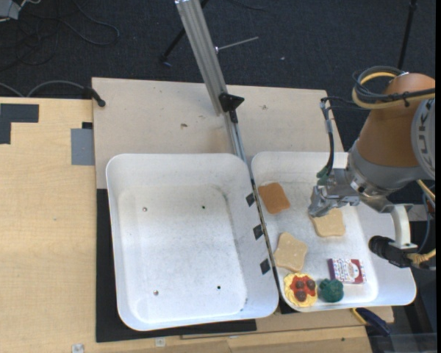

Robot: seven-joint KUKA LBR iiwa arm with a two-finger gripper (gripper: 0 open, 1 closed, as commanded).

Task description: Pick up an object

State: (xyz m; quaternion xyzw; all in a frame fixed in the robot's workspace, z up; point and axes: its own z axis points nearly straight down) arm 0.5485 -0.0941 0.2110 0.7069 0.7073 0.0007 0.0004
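Robotics lab: test bench (169, 112), loose floor cables (73, 13), aluminium camera mast (204, 50).

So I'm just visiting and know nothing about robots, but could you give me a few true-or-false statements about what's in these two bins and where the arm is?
1. The tool hangs over the right bin. True.
2. The tool is beside the pale toast slice at that bin's middle. True.
3. The green toy lies in the left bin. False: it lies near the right bin's front edge, next to the yellow plate with red pieces.
4. The brown toast slice lies in the right bin, near the divider. True.
5. The arm reaches in from the view's left. False: it comes in from the right.
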